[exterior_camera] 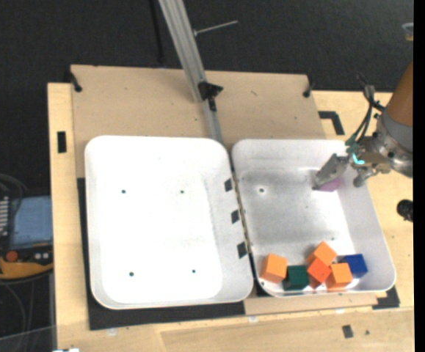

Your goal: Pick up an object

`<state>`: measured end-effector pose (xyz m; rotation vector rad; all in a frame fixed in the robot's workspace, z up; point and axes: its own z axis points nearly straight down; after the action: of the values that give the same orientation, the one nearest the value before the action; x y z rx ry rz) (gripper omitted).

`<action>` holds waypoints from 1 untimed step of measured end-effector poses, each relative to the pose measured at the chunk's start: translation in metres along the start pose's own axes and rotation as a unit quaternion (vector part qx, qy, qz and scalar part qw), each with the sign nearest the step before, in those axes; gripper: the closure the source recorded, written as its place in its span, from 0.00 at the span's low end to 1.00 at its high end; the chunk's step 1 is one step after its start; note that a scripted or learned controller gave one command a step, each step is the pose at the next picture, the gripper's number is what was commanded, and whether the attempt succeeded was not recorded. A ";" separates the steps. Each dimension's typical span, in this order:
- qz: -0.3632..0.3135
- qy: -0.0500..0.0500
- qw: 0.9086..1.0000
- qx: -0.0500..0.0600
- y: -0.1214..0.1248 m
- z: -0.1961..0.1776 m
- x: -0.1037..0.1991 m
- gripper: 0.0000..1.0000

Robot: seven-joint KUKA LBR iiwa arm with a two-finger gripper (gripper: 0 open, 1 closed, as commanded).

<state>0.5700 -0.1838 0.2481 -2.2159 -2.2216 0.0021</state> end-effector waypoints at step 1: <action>0.000 0.000 1.000 -0.002 0.001 -0.002 0.000 0.00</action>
<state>0.5710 -0.1835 0.2505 -2.2178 -2.2251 -0.0025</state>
